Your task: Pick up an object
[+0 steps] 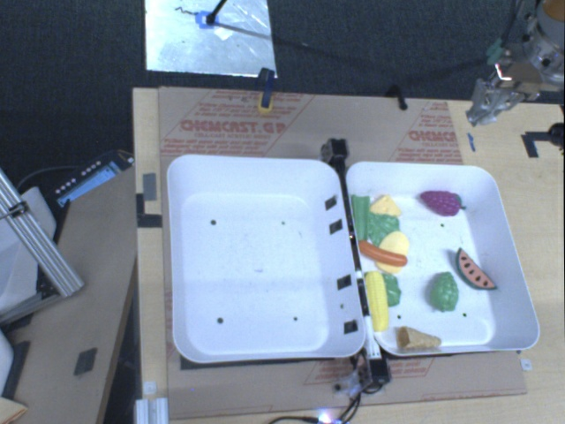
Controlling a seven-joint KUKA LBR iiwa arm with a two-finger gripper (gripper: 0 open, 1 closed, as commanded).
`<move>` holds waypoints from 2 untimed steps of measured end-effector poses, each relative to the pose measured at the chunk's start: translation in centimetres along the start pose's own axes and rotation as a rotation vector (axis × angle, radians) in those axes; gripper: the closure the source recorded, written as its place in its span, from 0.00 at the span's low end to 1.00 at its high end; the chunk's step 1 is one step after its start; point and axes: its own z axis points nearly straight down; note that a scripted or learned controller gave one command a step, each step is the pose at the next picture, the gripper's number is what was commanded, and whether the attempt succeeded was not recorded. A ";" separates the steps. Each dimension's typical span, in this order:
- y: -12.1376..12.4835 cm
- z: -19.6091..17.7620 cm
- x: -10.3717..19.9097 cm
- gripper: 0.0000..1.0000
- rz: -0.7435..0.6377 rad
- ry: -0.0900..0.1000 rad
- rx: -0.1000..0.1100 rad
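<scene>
The right bin holds several toy foods: purple grapes, a watermelon slice, a green broccoli-like piece, a hot dog, a corn cob, a yellow piece, green leafy pieces and a tan wedge. My gripper hangs at the top right, above the bench beyond the right bin's far corner, well away from every object. Nothing shows between its fingers.
The left bin lies beside the right one, joined by black clips. A shiny metal sheet sits at the top left. A yellow and blue clamp holds the cardboard's far edge. Aluminium rails stand at the left.
</scene>
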 end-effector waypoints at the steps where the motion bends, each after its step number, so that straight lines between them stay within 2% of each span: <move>1: -2.0 -18.7 -0.5 1.00 -0.006 -0.004 -0.022; 2: -0.2 -8.5 -2.9 1.00 -0.002 0.002 0.004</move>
